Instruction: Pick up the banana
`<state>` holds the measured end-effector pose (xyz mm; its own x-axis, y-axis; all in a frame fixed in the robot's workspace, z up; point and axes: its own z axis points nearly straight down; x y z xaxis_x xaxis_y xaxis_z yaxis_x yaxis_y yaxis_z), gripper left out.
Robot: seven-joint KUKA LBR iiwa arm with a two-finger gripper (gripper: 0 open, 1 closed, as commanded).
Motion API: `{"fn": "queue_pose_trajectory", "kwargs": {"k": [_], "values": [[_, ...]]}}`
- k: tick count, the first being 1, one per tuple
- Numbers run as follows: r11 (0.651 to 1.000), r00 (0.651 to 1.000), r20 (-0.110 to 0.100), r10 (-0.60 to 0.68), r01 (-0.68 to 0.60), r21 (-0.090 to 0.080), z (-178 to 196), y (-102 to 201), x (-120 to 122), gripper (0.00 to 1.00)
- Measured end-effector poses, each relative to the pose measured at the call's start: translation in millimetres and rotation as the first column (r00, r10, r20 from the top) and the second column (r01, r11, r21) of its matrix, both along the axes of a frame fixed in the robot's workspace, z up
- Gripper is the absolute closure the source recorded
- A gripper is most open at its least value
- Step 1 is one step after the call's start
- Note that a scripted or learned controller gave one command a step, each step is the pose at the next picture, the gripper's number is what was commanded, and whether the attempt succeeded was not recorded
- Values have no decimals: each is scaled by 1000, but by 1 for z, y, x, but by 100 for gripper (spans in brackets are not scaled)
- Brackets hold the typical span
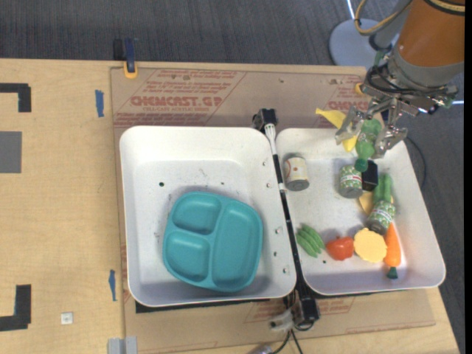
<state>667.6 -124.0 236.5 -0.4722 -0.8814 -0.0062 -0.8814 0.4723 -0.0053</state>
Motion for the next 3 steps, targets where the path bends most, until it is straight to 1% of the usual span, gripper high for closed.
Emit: {"fn": "queue_pose_trajectory", "kwargs": {"k": [1,2,3], "values": [[808,808,0,589,-589,-3,19,45,0,100],[754,754,-2,656,-656,-4,-140,34,0,100],[755,755,-6,656,-656,-10,-140,30,0,0]]}}
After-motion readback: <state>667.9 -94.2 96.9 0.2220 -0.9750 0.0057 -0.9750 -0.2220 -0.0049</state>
